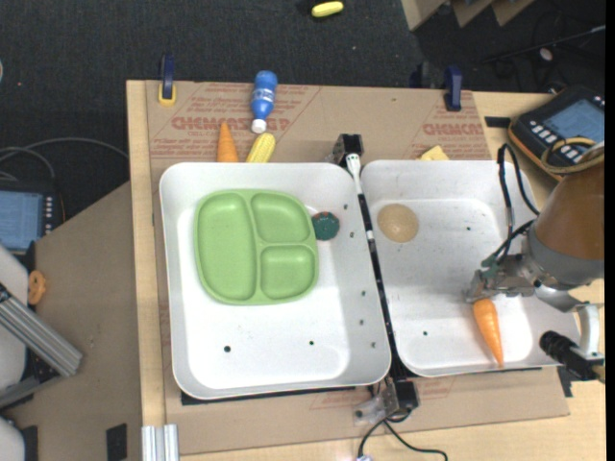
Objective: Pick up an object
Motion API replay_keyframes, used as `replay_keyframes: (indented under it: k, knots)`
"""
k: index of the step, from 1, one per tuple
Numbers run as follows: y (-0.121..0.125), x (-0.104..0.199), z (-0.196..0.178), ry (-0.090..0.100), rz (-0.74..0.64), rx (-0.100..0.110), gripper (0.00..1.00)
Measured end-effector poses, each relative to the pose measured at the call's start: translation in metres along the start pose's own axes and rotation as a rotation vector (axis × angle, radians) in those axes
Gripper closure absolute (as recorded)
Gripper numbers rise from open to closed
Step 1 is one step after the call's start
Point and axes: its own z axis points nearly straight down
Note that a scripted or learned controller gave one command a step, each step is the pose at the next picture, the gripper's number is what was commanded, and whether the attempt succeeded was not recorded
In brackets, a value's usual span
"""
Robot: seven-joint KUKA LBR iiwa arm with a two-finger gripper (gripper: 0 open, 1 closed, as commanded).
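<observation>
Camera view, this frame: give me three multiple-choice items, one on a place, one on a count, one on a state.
1. Where does the carrot near the gripper lie?
A. right bin
B. left bin
C. floor

2. How many compartments has the green plate?
A. two
B. three
C. five

3. How does the blue and white bottle rest?
A. upright in a bin
B. on the plate
C. on its side on the cardboard

Answers: 1 A, the carrot rests on the right bin floor, near its front right corner. 2 B, one long section and two smaller ones. 3 C, it lies flat behind the left bin.
</observation>
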Motion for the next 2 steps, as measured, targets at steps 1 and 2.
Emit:
replay_keyframes:
  k: [1, 2]
  knots:
    - [0.033, 0.068, -0.108, 0.0, -0.011, -0.01, 1.0]
    - [0.038, 0.125, -0.106, 0.001, -0.008, -0.001, 1.0]
